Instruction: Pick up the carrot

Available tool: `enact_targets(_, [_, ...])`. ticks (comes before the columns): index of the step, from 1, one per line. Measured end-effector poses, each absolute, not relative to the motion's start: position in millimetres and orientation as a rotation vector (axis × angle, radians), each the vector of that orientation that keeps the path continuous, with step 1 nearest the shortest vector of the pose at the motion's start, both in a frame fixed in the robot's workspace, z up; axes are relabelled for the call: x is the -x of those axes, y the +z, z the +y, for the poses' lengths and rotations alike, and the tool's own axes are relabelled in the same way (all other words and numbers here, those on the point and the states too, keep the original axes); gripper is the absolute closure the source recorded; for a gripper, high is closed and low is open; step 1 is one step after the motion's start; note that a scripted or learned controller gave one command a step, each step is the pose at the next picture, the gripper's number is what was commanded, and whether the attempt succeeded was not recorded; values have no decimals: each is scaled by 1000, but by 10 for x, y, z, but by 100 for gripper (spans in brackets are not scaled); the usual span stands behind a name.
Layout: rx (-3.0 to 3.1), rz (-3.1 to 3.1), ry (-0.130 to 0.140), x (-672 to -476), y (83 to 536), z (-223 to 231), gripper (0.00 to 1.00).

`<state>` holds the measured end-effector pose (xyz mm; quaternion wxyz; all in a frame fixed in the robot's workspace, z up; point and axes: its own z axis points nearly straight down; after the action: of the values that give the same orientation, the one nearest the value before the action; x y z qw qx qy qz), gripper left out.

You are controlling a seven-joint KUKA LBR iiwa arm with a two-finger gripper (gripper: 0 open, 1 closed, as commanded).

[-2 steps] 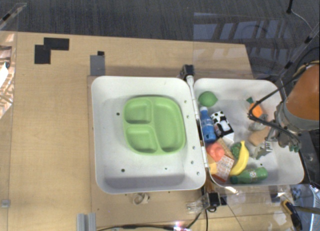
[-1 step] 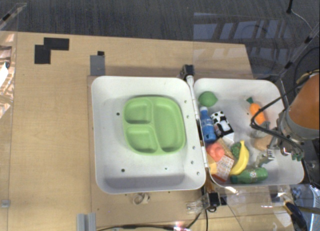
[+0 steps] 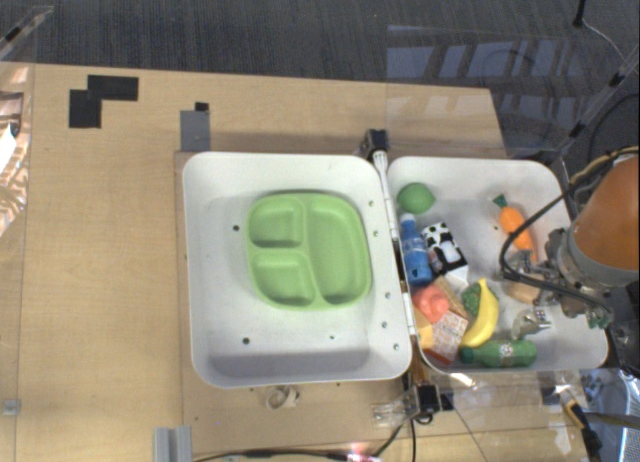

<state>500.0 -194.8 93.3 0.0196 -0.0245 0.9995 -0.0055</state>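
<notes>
Carrot (image 3: 514,226) in right bin (image 3: 470,175), beside arm (image 3: 606,230)

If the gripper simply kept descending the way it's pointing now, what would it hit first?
Probably the bare floor of the right bin. The gripper points down just right of the banana, with the carrot farther back; depth is hard to judge here.

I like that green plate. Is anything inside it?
No. The green plate in the left bin shows three bare compartments. What lies under the plate is covered.
</notes>
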Motion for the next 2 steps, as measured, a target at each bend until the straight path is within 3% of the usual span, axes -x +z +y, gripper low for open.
enact_targets(1, [-301,3111,-2,-5208,900,-2050,0])
enact_targets(2, [-71,3102,-15,-4991,932,-1915,0])
